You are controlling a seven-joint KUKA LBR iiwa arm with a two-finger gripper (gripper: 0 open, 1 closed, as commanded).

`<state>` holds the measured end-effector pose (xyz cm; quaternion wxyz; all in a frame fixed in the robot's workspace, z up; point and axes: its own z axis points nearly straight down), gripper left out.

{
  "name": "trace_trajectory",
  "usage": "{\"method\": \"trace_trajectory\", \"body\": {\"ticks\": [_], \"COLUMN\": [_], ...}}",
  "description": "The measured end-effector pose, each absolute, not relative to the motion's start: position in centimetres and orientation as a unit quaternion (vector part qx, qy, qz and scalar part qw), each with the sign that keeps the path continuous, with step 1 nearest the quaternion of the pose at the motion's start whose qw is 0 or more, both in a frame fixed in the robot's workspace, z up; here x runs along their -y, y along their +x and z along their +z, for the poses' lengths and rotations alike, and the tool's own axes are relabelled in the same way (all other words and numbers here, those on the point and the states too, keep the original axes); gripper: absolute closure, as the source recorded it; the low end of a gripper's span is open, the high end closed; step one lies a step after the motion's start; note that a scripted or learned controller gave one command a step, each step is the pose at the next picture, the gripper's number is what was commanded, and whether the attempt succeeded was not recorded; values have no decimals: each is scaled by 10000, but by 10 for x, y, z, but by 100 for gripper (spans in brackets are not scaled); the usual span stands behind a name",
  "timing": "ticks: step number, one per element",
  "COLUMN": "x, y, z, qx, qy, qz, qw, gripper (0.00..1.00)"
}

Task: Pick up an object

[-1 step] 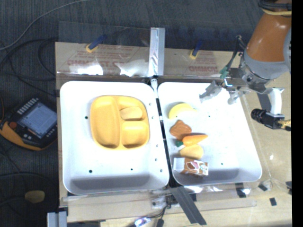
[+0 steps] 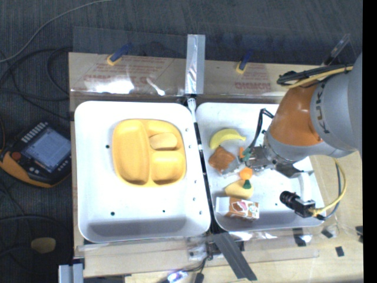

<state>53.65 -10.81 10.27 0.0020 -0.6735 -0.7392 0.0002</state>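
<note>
Camera view shows my gripper [image 2: 247, 158] low in the right bin [image 2: 262, 114], just by the small orange toy [image 2: 245, 173]; I think I am at the reaching step; next it must close on 1 toy and lift; I cannot tell if the claw is released or clenched; the arm [image 2: 312, 119] hides part of it.

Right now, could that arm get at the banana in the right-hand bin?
Probably yes. The banana lies uncovered near the bin's back left, nothing on top, and the gripper hangs just beside it in the same bin.
</note>
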Motion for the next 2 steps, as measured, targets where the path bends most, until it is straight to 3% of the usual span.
{"method": "trace_trajectory", "body": {"ticks": [1,2], "x": [107,28], "y": [536,536], "z": [111,254], "qx": [7391,7458], "qy": [-6736,-6661], "qz": [-2,8], "qw": [34,5], "gripper": [100,100]}}
